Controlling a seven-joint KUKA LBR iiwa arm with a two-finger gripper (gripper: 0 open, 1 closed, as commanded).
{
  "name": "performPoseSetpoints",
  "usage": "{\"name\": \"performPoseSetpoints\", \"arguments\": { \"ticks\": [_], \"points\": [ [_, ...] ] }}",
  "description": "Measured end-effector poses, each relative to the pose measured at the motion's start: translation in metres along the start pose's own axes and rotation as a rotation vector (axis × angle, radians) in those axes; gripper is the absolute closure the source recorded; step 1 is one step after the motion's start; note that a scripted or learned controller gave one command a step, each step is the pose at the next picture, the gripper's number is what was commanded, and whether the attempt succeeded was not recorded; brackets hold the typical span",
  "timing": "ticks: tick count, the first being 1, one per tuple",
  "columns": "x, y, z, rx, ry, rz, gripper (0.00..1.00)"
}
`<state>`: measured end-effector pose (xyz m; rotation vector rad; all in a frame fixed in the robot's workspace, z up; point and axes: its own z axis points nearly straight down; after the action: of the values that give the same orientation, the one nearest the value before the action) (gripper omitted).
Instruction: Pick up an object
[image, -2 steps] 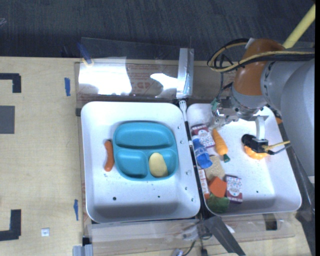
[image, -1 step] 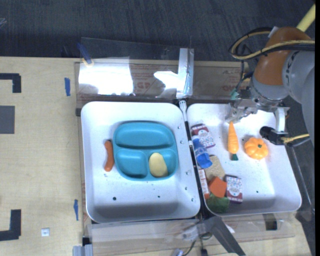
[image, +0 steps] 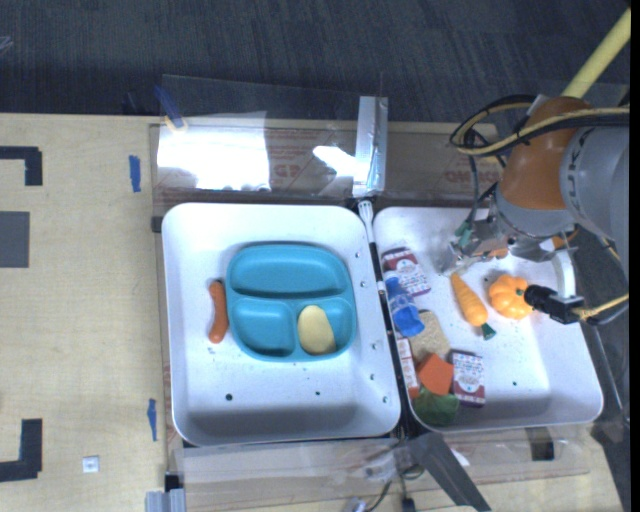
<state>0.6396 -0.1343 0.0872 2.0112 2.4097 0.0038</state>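
**Hovering over the right bin, with no object yet in hand**

Reaching in from the right, the arm (image: 560, 170) hangs above the far end of the right bin (image: 575, 390), and its gripper (image: 478, 236) sits low over bare white floor near the back wall. How far the jaws stand apart I cannot tell; the tip is small and dark against the clutter, and nothing shows between them.

Candidates lie close by. A toy carrot (image: 468, 300) lies just in front of the gripper, pointing slantwise toward the near end, with an orange pepper-like toy (image: 508, 296) just beside it on the right. Along the divider (image: 378, 300) lie a red-and-white packet (image: 400, 268), a blue wrapper (image: 406, 312), and nearer the front an orange block (image: 436, 375), a green piece (image: 434, 404) and a second red packet (image: 468, 377).

The carrot looks the best choice: it is nearest, slim enough to span, and has open floor on its left. A good grasp would probably cross its narrow width near the middle, coming straight down, so the taper does not squirt out.

Room is tighter elsewhere. The pieces by the divider crowd that wall and each other, leaving little space beside them. The round orange toy touches or nearly touches a black part of the arm. The left bin (image: 190, 400) holds a blue divided tray (image: 285, 270) with a yellow egg-like toy (image: 316, 329) in one compartment and a sausage toy (image: 217, 310) beside it, well apart.
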Motion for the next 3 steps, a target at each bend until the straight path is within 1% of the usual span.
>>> {"name": "performPoseSetpoints", "arguments": {
  "ticks": [1,2,3],
  "points": [
    [0.001,-0.017,-0.001,-0.001,0.0,-0.478,0.0],
    [-0.005,-0.059,-0.001,-0.002,-0.001,-0.162,0.0],
    [0.0,-0.104,-0.001,-0.004,-0.001,-0.006,0.0]
  ]
}}
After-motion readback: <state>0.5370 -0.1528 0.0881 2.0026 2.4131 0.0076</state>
